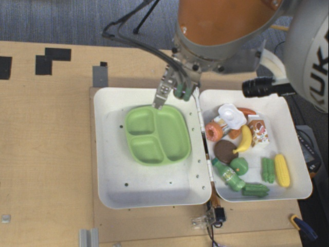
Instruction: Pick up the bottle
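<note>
The gripper [167,94] hangs over the far edge of the left white bin [110,153], just above the rim of the light green three-compartment plastic plate [157,135]; whether its fingers are spread or closed cannot be told. Something small and dark green sits at the gripper's right side, unclear what. The green plastic bottle [227,173] lies on its side in the right white bin [298,184], near the dividing wall, its long axis running diagonally from upper left to lower right. Touching or crowding it are a brown round piece [224,150], a green round vegetable [239,165] and a dark green cucumber-like piece [255,190]. A yellow banana [245,139] and a yellow corn cob [282,170] lie farther right.
</note>
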Motion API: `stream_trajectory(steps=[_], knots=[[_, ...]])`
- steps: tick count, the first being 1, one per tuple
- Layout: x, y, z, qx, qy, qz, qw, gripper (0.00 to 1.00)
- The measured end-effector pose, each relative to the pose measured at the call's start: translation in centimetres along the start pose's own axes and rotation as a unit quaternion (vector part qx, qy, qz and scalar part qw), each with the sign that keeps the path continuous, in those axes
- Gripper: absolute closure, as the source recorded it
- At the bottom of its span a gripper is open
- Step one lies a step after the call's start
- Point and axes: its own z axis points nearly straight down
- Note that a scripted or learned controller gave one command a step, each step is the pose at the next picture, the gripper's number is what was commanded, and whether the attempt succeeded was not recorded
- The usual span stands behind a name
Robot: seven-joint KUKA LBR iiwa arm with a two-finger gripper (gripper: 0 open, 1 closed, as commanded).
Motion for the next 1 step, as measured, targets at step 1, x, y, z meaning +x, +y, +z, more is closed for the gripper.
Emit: stream_trajectory(steps=[1], knots=[[2.06,1.05,-7.15,-0.001,0.0,-0.187,0.9824,1.0]])
